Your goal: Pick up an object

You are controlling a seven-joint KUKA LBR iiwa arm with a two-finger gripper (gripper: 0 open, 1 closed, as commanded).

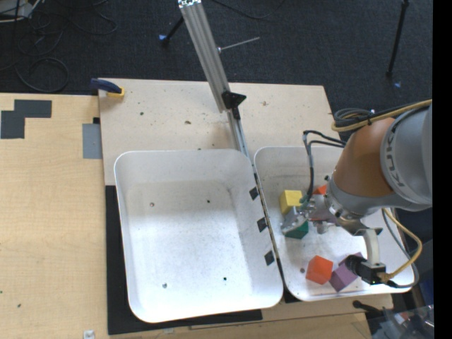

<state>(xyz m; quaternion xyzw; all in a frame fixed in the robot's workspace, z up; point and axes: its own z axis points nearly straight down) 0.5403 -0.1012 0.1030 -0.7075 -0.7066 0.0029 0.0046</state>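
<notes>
End effector low, over green block

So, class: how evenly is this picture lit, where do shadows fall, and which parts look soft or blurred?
Camera view: light is even and soft on the left bin, with no harsh glare; the floor behind stays dark. A faint shadow lies under the arm in the right bin. The end effector by the yellow block looks soft, its detail unclear; the orange block is sharper.

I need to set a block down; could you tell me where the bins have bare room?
The left bin's floor is bare wall to wall. The right bin is crowded: gripper, yellow block, green block, orange block, purple block.
</notes>
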